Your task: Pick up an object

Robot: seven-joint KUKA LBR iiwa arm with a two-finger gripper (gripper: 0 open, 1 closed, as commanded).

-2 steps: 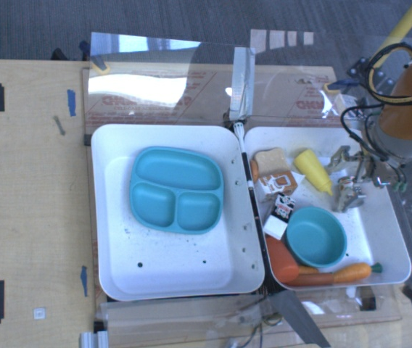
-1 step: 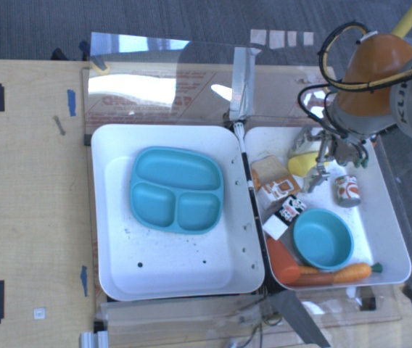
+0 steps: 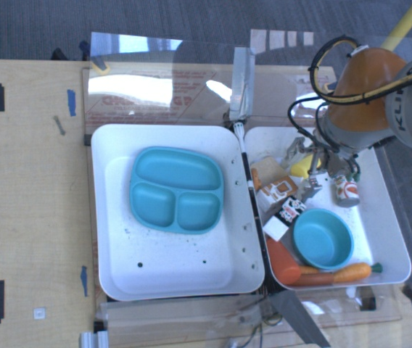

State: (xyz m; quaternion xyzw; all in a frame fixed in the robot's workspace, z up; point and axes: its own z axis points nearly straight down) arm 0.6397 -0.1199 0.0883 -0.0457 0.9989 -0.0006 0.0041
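Orange band: it sits above my wrist at the upper right of the frame, with black cables looping over it.
My pincer [image 3: 315, 171]: low in the upper part of the right bin [image 3: 389, 230], among the clutter; whether its tips are spread or pressed together I cannot tell, and I see nothing clearly between them.
Yellow piece [image 3: 302, 167]: just left of my pincer, partly hidden by it.
Carrot [image 3: 340, 272]: along the bottom edge of the right bin, long axis running left to right across the frame, green tip toward the right, touching the lower rim of the blue bowl.
Blue bowl [image 3: 323, 238]: lower middle of the right bin, upright, open side up.
Small boxes [image 3: 281, 191]: scattered between my pincer and the bowl, lying at mixed angles.
Small can [image 3: 347, 191]: to the right of my pincer, near the bin's right side.
Blue tray [image 3: 177, 189]: three compartments, lying flat in the left bin [image 3: 119, 267], centre left of the frame.
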